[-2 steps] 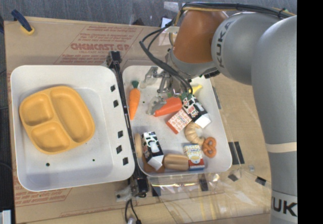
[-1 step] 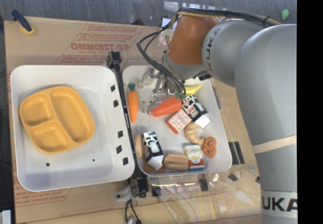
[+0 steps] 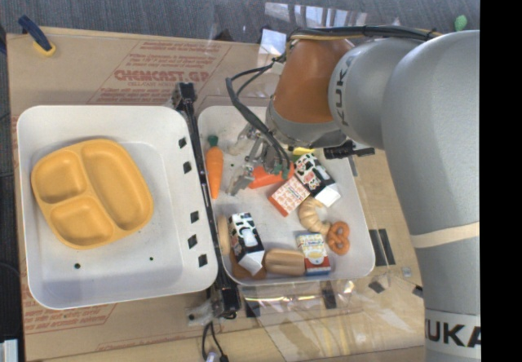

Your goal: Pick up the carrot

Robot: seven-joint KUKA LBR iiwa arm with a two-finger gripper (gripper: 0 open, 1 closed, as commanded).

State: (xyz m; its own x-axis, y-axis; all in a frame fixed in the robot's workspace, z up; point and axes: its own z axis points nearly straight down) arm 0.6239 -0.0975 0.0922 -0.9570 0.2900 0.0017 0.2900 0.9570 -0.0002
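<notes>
Notice the orange plastic carrot [image 3: 214, 171] with its green top: it lies in the right white bin [image 3: 359, 214], close along that bin's left wall, long axis running far to near, green end far. The metal gripper [image 3: 249, 163] hangs just right of it, apart from it. You cannot tell whether it stands open or closed. The next move likely needs a short shift left.

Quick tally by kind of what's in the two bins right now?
Carrot: 1
Yellow divided plate: 1
Small cartons: 4
Bread items, croissant, pretzel, roll: 3
Orange piece by the gripper: 1
Total: 10
</notes>
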